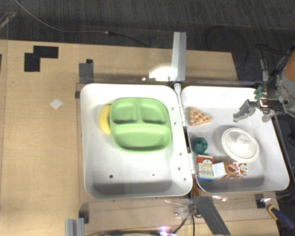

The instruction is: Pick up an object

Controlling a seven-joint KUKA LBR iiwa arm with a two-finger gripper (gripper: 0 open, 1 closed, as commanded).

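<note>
My gripper (246,111) hangs over the right bin (280,156) near its far right corner, its fingers spread with nothing between them. Below it, toward the bin's right side, sits a white bowl (240,143). A waffle slice (198,117) lies by the left wall, a dark green ball (200,144) nearer the middle of that wall, and a small carton (205,167) at the near edge. The left bin (96,171) carries a green divided plate (139,123) with a yellow piece (104,120) at its left rim.

You see the gripper (246,111) low over the right bin's (280,151) far right part, nothing between its fingers. Below it: white bowl (240,143), waffle piece (198,117), dark green lump (199,144), small cartons (211,168). Left bin (96,176): green divided plate (139,123) covering a yellow item (104,119).
</note>
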